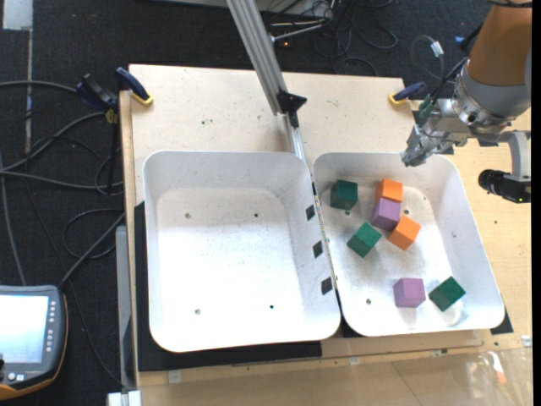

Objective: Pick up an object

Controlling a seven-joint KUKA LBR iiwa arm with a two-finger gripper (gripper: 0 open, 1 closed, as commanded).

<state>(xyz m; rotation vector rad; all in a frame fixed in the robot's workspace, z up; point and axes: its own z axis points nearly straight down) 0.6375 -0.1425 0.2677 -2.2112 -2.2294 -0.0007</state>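
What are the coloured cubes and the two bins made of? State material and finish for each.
Coloured cubes, e.g. the orange cube: probably painted wood or foam; matte, flat colour, crisp edges, no glare. The look leaves it open.
Right bin and left bin: likely thin moulded plastic; smooth white, rounded corners, soft sheen, dark speckles on the floor.

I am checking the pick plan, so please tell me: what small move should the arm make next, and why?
Probably a short move toward the view's lower left, then down. The gripper hangs at the upper right rim of the right bin, above and apart from the blocks. The nearest one looks to be the orange block, which touches the purple block, so approach carefully.
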